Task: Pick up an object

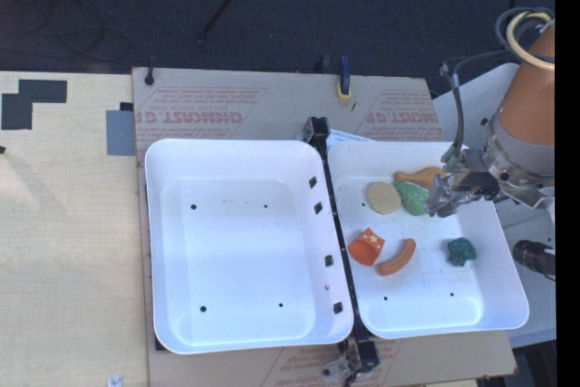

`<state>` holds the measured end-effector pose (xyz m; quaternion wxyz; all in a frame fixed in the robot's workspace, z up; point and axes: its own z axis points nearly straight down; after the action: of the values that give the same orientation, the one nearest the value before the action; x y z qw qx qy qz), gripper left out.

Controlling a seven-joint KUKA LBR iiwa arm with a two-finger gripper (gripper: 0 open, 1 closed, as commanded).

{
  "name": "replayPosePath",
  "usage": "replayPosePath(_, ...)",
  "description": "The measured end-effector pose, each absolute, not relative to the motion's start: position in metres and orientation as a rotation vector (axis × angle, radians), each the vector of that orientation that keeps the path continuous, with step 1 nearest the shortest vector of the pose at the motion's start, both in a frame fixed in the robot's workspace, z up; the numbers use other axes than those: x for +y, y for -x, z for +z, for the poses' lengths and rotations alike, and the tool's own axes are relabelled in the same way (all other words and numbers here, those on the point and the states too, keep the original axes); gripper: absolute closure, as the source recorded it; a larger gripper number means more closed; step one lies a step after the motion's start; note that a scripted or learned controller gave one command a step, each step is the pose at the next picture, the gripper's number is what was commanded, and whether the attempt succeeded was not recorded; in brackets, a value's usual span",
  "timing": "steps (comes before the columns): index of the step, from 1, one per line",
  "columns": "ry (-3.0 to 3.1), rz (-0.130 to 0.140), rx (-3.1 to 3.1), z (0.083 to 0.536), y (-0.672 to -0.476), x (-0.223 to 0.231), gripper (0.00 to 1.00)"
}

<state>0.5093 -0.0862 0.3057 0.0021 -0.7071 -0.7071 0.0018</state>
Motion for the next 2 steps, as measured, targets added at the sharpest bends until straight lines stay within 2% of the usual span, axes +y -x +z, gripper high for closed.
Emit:
replayPosePath(1, 2.220, 0.005, -2.215, 0.2998, -0.4785, -0.0802, 1.00)
replayPosePath(2, 2.220, 0.007, -2.215, 0.3094, -0.4796, -0.0810, 1.00)
